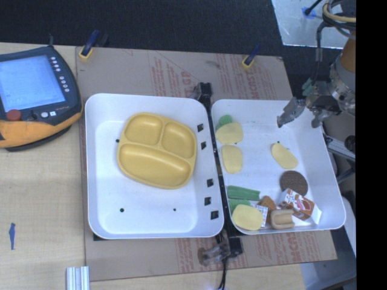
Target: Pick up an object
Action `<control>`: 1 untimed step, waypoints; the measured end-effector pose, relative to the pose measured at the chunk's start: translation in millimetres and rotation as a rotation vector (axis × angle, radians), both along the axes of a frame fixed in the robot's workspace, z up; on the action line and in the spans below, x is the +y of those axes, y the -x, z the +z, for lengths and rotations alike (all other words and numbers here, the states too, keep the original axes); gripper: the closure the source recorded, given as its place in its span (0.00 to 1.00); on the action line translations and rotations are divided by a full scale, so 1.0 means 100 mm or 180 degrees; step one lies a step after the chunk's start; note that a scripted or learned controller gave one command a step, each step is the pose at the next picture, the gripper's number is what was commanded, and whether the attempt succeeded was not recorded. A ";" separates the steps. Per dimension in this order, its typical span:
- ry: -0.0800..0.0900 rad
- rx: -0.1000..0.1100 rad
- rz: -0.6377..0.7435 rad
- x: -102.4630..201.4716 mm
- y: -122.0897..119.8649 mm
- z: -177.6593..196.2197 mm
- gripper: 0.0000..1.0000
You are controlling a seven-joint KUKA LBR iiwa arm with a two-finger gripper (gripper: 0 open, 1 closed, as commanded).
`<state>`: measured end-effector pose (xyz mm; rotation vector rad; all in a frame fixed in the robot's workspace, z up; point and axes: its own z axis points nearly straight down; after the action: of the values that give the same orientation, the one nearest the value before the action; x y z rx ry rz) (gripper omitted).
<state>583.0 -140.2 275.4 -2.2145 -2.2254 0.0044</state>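
Overhead, tool (300, 116) with fingers spread wide, holding nothing, above right bin's (323, 162) far edge, yellow oval piece (283, 156) below-left, apart.

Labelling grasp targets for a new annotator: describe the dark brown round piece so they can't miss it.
Start at the right-hand white bin, the one holding the loose food pieces. Go to its lower right part, just above the cluster of small packets in the corner. The brown disc lies flat there, below a pale yellow oval piece; it is the one dark, round item among yellow and green ones.
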 end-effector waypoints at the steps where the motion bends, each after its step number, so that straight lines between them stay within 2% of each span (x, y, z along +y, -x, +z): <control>1: -0.0005 0.0050 -0.0020 -0.65 0.33 -1.46 0.00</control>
<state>549.6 -205.6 129.2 -2.2129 -2.2098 0.0198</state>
